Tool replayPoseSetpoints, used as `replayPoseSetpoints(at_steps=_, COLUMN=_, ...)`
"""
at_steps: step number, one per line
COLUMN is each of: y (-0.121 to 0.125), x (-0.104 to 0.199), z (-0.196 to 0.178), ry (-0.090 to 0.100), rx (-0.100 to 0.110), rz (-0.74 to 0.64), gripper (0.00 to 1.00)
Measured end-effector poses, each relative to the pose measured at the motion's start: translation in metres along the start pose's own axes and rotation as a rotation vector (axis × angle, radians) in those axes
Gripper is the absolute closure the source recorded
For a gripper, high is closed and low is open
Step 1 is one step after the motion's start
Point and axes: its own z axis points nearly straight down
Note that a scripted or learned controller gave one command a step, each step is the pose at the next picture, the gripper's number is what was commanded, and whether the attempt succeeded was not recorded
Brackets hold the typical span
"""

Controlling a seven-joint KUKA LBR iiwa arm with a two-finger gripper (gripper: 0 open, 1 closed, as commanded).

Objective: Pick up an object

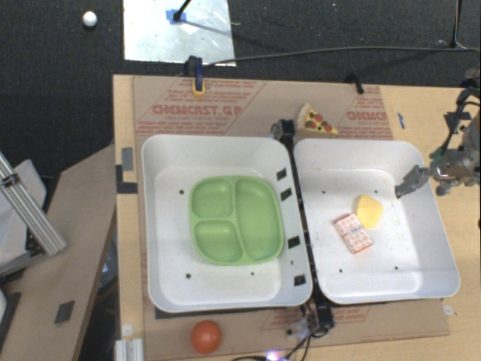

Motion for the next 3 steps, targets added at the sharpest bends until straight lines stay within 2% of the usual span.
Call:
replayPoseSetpoints(at_steps=1, y=0.008, x=0.001, z=0.059, ry=0.001, rx=0.002, rz=0.001, gripper=0.0)
replayPoseSetpoints(at_steps=3, y=0.006, x=0.005, z=0.152, ry=0.001, rx=0.003, rz=0.002, gripper=0.0)
